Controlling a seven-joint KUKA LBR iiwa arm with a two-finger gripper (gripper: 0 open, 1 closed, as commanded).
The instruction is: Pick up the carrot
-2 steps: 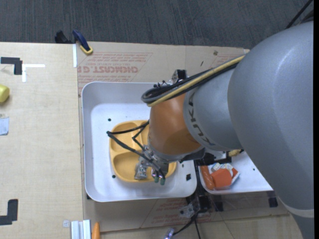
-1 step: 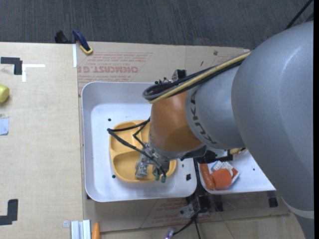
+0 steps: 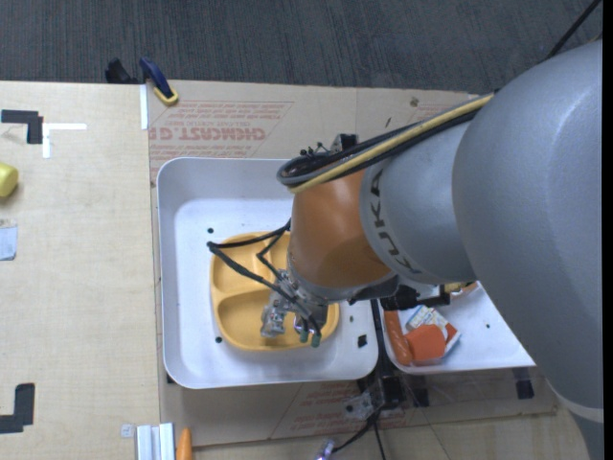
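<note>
The carrot point(image 3: 396, 346), probably light, stiff and smooth, best taken across its middle, lies at the right bin's point(image 3: 498, 345) left edge, while the gripper point(image 3: 287, 322) hangs over the yellow divided dish point(image 3: 235, 300) in the left bin point(image 3: 182, 257).

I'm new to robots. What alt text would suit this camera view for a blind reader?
A large grey arm with an orange band reaches its end effector down over a yellow divided tray in the left white bin. An orange, carrot-like item lies in the right bin.
</note>
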